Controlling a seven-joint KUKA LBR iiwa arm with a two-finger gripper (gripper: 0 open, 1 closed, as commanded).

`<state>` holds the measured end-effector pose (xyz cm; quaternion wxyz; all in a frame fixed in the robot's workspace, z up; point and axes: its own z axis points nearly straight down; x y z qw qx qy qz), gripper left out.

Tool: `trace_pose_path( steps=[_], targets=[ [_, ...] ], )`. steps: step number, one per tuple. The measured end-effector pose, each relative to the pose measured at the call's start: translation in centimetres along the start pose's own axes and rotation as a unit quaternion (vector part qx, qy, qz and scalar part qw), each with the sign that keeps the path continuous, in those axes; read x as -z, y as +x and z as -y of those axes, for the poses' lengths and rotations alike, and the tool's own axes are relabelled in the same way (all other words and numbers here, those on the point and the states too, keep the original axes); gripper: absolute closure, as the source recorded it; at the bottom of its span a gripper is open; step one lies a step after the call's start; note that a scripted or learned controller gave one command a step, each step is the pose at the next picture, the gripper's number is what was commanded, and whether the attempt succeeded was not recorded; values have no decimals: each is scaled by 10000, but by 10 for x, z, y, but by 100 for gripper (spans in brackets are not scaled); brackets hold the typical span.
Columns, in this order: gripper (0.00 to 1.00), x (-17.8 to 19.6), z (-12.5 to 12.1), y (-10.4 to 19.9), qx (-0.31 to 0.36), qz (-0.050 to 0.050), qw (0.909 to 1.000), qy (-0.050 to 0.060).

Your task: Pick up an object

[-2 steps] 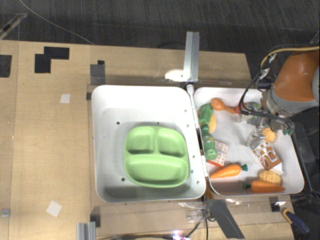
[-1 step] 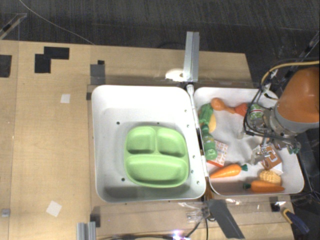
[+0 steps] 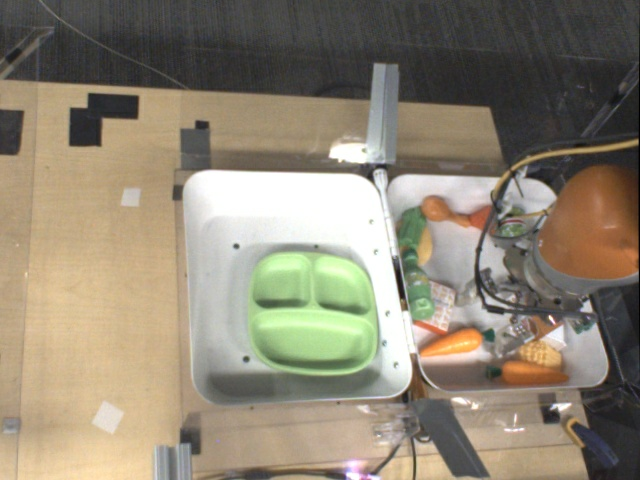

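The right bin (image 3: 597, 366) holds several toy foods. An orange carrot (image 3: 451, 343) lies near its front left, and a second carrot (image 3: 531, 373) lies along the front wall with a yellow corn cob (image 3: 541, 351) just above it. A green bottle (image 3: 412, 230) and a tan drumstick (image 3: 446, 210) lie at the back left. A small red and white packet (image 3: 432, 306) sits by the left wall. My gripper (image 3: 521, 320) hangs low over the bin's right half, just above the corn, under the orange band (image 3: 598, 223) and a tangle of cables.
The left bin (image 3: 215, 268) holds a green divided plate (image 3: 313, 311). A metal post (image 3: 383, 113) stands behind the seam between the bins. The wooden bench (image 3: 90, 298) stretches away to the left.
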<state>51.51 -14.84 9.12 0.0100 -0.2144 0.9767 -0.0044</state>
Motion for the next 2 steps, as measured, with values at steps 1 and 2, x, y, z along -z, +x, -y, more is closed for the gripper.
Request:
trace_pose_path(
  steps=[1,2],
  targets=[
    [100,14,1,-6,44,73,10000,39],
    [100,105,51,-63,-399,-12,9992,-12]
  ],
)
